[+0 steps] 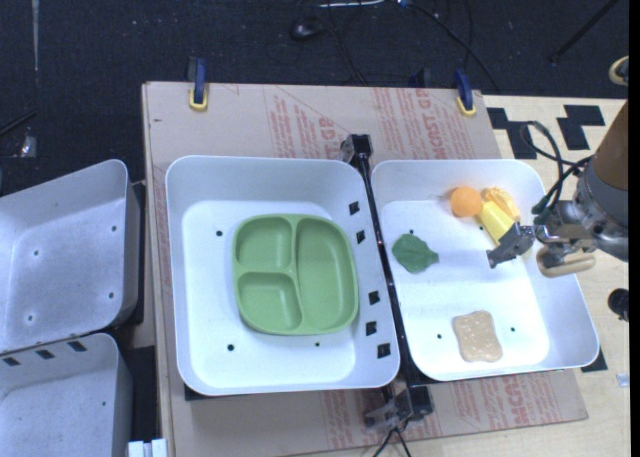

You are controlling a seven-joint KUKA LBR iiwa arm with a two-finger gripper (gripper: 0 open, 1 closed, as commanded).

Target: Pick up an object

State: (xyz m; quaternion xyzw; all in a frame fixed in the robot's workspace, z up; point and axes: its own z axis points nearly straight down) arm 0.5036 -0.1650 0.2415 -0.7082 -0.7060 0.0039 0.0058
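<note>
The right bin (560, 335) holds several small objects. An orange ball (464, 202) lies at the back beside a yellow piece (497, 213). A green leafy item (413, 253) rests near the bin's left wall. A beige toast-like slab (477, 335) lies toward the front. My gripper (522, 246) reaches in from the right, low over the bin's right half, just in front of the yellow piece and close to it. I see nothing held in it.
The left bin (200, 345) carries a green divided plate (296, 274). A black divider with clips (378, 275) runs between the bins. White trays (60, 245) stand off the bench at the left. Cables lie on the dark floor behind.
</note>
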